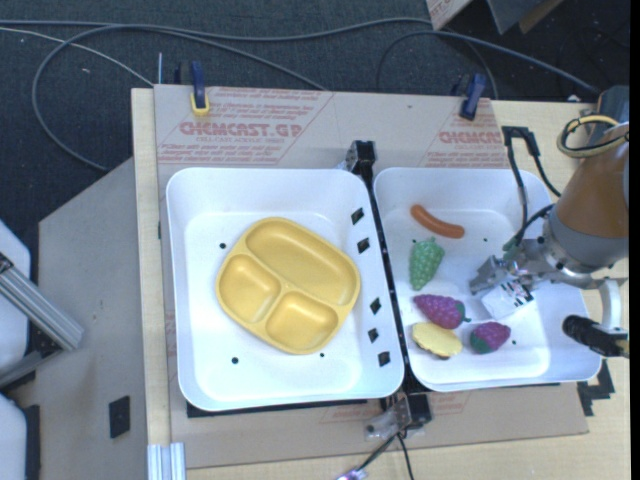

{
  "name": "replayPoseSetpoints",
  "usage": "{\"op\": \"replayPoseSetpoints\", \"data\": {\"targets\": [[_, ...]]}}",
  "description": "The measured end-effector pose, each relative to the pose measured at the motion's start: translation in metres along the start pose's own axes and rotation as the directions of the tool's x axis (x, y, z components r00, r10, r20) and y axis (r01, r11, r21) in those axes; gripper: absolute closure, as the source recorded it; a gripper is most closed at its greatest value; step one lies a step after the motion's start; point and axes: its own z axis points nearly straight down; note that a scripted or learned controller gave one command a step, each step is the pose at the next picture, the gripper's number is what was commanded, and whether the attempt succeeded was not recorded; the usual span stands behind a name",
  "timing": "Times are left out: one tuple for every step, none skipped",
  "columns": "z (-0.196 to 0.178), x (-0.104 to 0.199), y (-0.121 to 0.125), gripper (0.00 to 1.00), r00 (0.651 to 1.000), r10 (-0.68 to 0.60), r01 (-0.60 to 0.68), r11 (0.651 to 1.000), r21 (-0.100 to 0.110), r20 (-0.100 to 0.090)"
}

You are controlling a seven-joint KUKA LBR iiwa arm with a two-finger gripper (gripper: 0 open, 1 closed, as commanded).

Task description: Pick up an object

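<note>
Gripper: the gripper (497,280) sits low in the right bin (520,368), reaching in from the right rim; whether it is released or clenched cannot be told, and nothing can be seen in its grasp.
Gripper contact: it hangs just above the red-purple fruit (488,336) and just right of the purple grapes (439,310); whether it touches either cannot be told.
Arm: the grey arm with the orange band (592,193) crosses the right bin's right wall, with cables looped above it.
Near row, right bin: a yellow piece (436,340) lies by the near wall, touching the purple grapes behind it; the red-purple fruit lies just to its right.
Middle, right bin: a green grape bunch (425,262) lies just behind the purple grapes.
Far, right bin: an orange-red sausage (437,221) lies near the far wall, apart from the rest.
Open room, right bin: bare floor shows along the far wall right of the sausage and at the near right corner.
Left bin: the left bin (200,368) holds one yellow divided plate (288,283), with three compartments, near its middle, with bare floor all round it.
Divider: the two bins meet at a dark strip (375,258) with black marks along it.
Count: five small toy foods, one plate, two bins.
Far edge: two clamps, one blue and yellow (198,88) and one blue (471,95), grip the far edge of the board (260,128) under the bins.
</note>
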Motion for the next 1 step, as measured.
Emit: {"op": "replayPoseSetpoints", "data": {"targets": [[0.0045,0.0002,0.0002,0.0,1.0,0.001,-0.001,1.0,-0.002,0.0]]}}
